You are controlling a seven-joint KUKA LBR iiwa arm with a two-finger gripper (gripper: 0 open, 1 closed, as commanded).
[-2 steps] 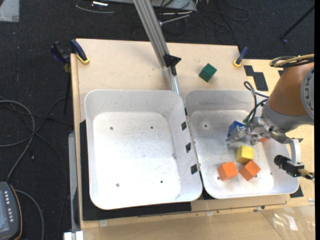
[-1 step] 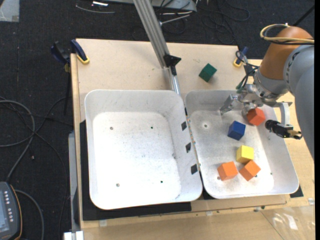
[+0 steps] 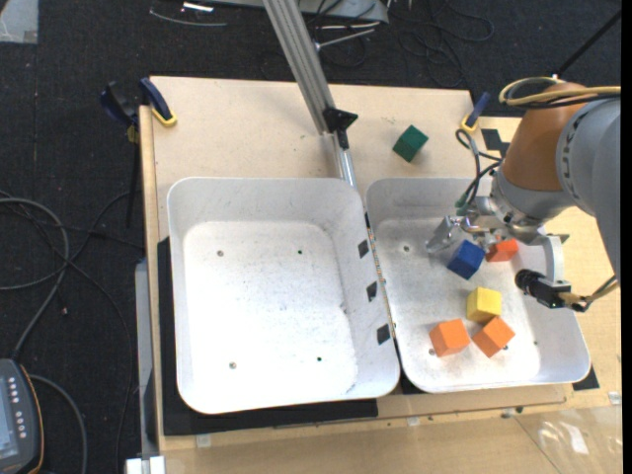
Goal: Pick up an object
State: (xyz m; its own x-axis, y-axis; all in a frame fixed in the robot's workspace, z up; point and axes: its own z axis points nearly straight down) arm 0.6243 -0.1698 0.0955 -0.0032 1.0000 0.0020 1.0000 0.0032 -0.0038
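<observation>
Item: tool (image 3: 462, 233), low in the right bin (image 3: 405, 363), toward its 12 o'clock end. Whether it is released or clenched cannot be told; the wrist hides the tips.

Step in hand, as judged: closing on a block. The blue cube (image 3: 465, 259) lies just at 6 o'clock of the tool and looks the likeliest target. To do it well: centre over the cube, square to its flat faces, descend fully before closing, lift straight up. The red block (image 3: 503, 250), just at 3 o'clock of the blue cube, may be nudged.

Right bin, contents: blue cube; red block; yellow cube (image 3: 483, 303) near centre; two orange cubes, one (image 3: 450, 337) at 7 o'clock of the yellow, the other (image 3: 494, 336) at 6 o'clock.

Left bin (image 3: 188, 205): no blocks seen, dark specks on its floor.

Tabletop (image 3: 247, 131): a green cube (image 3: 410, 142) outside both bins, at 12 o'clock of the right bin.
</observation>
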